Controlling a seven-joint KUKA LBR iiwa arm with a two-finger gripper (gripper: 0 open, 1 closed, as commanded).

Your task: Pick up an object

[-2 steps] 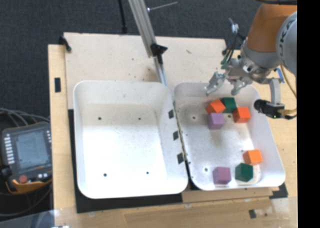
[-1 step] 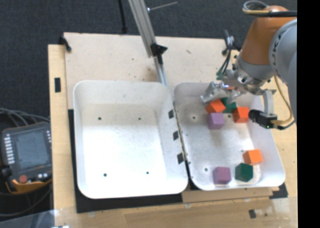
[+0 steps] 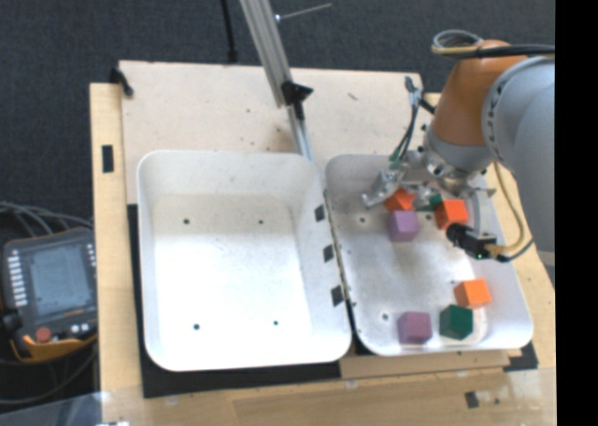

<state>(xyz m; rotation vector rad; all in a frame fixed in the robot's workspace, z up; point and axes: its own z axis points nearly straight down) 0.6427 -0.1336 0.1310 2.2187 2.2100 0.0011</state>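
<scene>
Claw (image 3: pixel 408 192) low in right bin (image 3: pixel 374 256), orange block (image 3: pixel 401 200) directly beneath, finger state unclear.

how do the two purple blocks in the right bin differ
The upper purple block lies right under the end effector, touching an orange block; the lower purple block sits near the bin's front edge, far from the arm. The lower one stands beside a green block. Both look alike in colour and size.

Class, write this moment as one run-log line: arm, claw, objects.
arm: over right bin | claw: low beside orange block and purple block | grasp: unconfirmed | left bin: untouched
</scene>
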